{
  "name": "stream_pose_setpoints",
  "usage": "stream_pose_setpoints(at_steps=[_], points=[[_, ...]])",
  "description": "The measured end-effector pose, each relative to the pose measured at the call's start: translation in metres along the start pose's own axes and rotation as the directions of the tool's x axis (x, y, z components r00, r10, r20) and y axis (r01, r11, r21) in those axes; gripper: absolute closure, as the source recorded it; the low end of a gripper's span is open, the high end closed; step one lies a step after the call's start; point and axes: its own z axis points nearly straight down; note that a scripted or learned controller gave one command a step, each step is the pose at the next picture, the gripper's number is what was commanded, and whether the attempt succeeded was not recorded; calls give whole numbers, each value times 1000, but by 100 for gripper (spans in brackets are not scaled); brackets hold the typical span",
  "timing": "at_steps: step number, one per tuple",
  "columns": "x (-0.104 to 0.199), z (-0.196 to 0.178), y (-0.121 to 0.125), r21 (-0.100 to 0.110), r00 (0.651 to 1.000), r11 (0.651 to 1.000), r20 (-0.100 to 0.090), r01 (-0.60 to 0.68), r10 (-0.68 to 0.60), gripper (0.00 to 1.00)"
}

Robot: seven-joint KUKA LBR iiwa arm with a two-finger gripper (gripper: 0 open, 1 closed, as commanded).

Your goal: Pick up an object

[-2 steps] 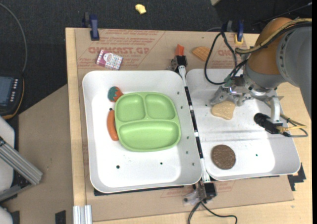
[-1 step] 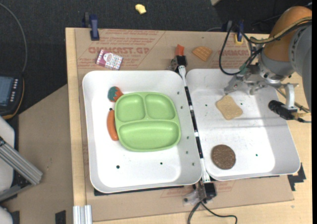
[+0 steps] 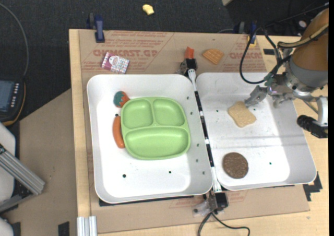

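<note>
left bin (image 3: pixel 104 125): green divided plate (image 3: pixel 155 128), orange sausage (image 3: pixel 118 131) touching its left edge | right bin (image 3: pixel 292 156): tan bread slice (image 3: pixel 242 115), brown patty (image 3: pixel 236 165) nearer the front | my pincer (image 3: pixel 265 94) just right of the slice, fingers apart, gripping nothing

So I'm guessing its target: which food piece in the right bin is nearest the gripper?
The tan cracker, just left of the gripper. The brown round cookie lies farther off, toward the bin's front.
</note>
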Motion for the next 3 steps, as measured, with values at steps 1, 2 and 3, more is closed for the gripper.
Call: stream_pose_setpoints(at_steps=[1,2,3], points=[[22,72,-6,7,1000,1000,-2,3,-3,0],[20,57,-4,-3,1000,1000,2,2,-2,100],[115,-38,-3,-8,1000,1000,0,10,-10,100]])
